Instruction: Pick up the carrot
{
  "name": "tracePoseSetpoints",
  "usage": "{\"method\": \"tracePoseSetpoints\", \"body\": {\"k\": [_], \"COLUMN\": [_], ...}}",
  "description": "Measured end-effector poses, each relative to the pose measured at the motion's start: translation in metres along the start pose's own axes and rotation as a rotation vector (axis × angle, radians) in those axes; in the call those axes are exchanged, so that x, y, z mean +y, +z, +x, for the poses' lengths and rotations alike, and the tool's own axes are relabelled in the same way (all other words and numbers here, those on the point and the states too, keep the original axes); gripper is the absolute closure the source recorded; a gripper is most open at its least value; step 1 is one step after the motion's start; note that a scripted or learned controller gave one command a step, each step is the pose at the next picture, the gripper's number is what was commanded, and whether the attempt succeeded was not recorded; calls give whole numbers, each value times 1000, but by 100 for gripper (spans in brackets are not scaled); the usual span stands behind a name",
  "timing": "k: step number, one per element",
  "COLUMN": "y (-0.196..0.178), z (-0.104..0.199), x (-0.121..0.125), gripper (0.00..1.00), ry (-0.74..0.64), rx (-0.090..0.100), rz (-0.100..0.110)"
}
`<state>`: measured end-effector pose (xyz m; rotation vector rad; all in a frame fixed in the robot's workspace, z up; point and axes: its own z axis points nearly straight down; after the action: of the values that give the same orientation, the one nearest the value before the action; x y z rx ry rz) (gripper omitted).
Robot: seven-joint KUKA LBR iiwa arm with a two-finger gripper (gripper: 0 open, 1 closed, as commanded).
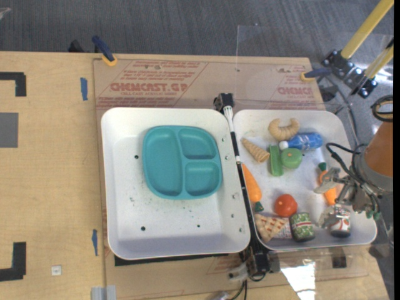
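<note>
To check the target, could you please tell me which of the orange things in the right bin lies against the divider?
The long orange carrot, against the bin's left wall; the round red-orange tomato sits mid-bin, and a small orange piece lies beside the pincer.

The arm [382, 158] comes in from the right edge of the view, low in the frame; its orange band shows as a rounded patch at that edge, with grey metal just beneath it; black cables loop off the wrist toward the left; the gripper [340, 200] hangs below the band, pointing down and a little to the left; it is a tangle of dark and metallic parts, too cluttered to read finely.
</note>
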<state>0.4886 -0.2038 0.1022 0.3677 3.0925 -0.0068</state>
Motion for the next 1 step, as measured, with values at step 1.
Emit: {"method": "tracePoseSetpoints", "body": {"k": [1], "y": [-11], "z": [-3], "x": [1], "gripper": [100], "ry": [-1], "rx": [-10], "rz": [1]}}
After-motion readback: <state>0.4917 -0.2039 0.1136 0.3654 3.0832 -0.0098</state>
